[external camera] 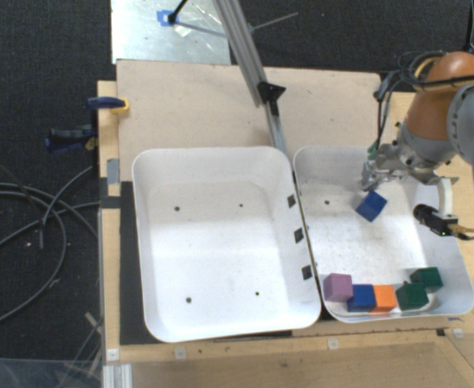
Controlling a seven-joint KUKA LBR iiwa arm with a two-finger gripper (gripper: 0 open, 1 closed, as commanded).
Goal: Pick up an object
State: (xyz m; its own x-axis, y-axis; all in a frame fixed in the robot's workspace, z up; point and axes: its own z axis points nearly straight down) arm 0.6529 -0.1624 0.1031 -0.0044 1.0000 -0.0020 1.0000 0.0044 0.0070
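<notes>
Camera view, looking down: the arm (451, 111) comes in from the upper right, orange band bright above the wrist, and the gripper (374, 186) sits over the right bin (463, 293). A blue cube (371, 207) hangs tilted right at the fingertips, pinched between the fingers by its upper corner, in the bin's upper middle. Along the bin's lower edge there's a row: purple block (338, 286), blue block (361, 297), orange block (384, 297), and two dark green blocks (419, 289) at the lower right. The left bin (148, 217) fills centre frame. A blue clamp (106, 103) sits at the bench's upper left corner. No readable writing or labels anywhere.
</notes>
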